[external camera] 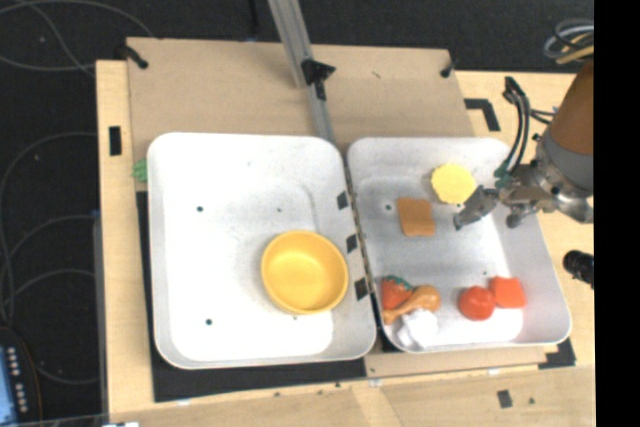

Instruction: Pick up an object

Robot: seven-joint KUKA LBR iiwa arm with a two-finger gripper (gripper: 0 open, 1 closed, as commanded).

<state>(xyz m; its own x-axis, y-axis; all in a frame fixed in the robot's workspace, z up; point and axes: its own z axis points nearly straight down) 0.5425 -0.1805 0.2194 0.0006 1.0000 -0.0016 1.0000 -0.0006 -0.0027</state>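
Arm point(575, 130) cut off at right

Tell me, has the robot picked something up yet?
Not yet. Done: the gripper has reached into the right bin, open, beside the yellow round piece and brown block. In hand: nothing sits between its fingers. Left: closing on one thing and lifting it. The yellow bowl lies in the left bin.

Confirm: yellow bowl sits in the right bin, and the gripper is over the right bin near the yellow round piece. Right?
Not quite. The yellow bowl sits in the left bin, not the right one; the camera view shows it near that bin's lower right. The rest holds: the gripper is over the right bin, close to the yellow round piece.
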